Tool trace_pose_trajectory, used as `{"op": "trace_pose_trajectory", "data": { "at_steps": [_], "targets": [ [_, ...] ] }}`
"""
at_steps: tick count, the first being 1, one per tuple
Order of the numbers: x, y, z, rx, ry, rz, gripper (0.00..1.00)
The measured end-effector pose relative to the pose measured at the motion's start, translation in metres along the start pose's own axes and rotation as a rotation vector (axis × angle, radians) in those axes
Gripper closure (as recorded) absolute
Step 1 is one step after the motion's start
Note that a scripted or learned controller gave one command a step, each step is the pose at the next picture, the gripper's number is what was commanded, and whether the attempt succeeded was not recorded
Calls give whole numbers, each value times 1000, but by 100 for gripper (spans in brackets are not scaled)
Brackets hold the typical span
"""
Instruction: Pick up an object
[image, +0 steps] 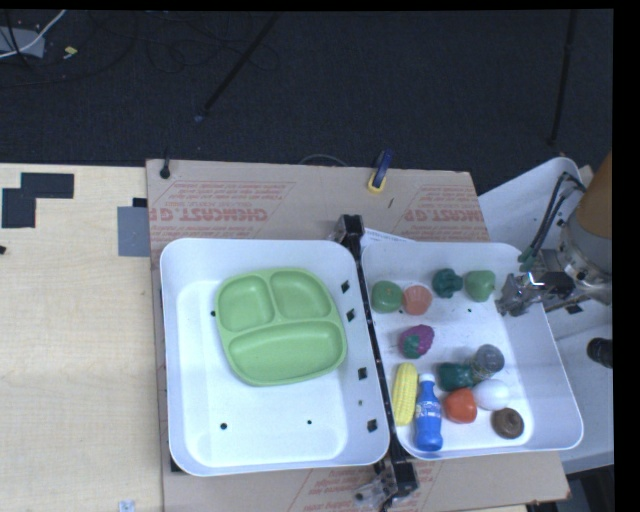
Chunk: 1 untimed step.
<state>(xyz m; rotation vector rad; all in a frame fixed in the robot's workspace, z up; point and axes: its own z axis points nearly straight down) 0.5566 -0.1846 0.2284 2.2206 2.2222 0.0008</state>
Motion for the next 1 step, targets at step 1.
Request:
{"op": "trace_pose_trajectory", "data": {
  "at_steps": [1],
  "targets": [
    [44, 11, -4, 1, 2, -3, 100]
  ]
}}
